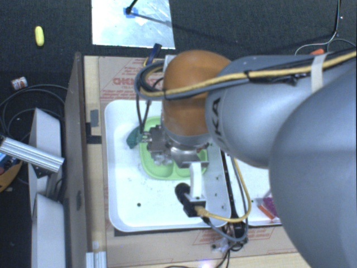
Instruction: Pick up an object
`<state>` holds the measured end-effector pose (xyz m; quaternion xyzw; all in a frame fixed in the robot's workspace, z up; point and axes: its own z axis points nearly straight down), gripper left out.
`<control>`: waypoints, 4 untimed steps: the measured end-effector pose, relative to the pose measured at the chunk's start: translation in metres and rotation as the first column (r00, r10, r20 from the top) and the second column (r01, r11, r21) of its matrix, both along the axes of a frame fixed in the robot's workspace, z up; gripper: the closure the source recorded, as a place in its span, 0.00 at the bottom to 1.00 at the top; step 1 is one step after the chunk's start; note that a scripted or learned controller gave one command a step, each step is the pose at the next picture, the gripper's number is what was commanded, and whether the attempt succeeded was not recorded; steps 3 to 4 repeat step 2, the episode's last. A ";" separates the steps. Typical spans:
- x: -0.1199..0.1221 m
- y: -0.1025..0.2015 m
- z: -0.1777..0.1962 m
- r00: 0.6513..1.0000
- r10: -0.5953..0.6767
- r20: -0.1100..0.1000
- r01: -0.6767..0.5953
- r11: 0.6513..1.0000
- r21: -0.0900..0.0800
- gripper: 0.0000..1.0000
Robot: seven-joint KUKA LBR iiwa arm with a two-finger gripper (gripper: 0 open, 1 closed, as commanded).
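My arm (290, 99): big and grey, it comes in from the right side of the frame and covers much of the right half. A yellow cable runs along the top of it.
Orange band (187, 91): round and orange, near the middle of the frame, just above my wrist.
Counter (120, 77): brown board with red print, under the bins, seen at the upper middle and along the bottom.
White bin (120, 172): flat and white, at the middle left of the frame. My wrist hangs over it.
Shiny sheet (131, 15): silver square on the dark floor, upper left of the frame.
Green thing (150, 161): light green with a raised rim, like a shallow dish, in the middle of the white bin. My wrist hides its upper right part.
My fingers (162, 149): low over the green thing, at its upper part. I cannot tell if they are wide or narrow, or if they hold anything, for my wrist is in the way.
Dark green thing (134, 137): small and soft looking, just beside the left edge of the green thing, in the same bin.
Pink thing (268, 207): small, at the lower right, in the other bin, partly under my arm.
Yellow thing (39, 35): tiny, on the dark floor at the upper left.
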<state>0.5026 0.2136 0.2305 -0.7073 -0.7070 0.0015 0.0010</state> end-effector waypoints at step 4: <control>-0.015 0.016 0.091 1.000 0.006 0.012 -0.006 1.000 0.005 1.00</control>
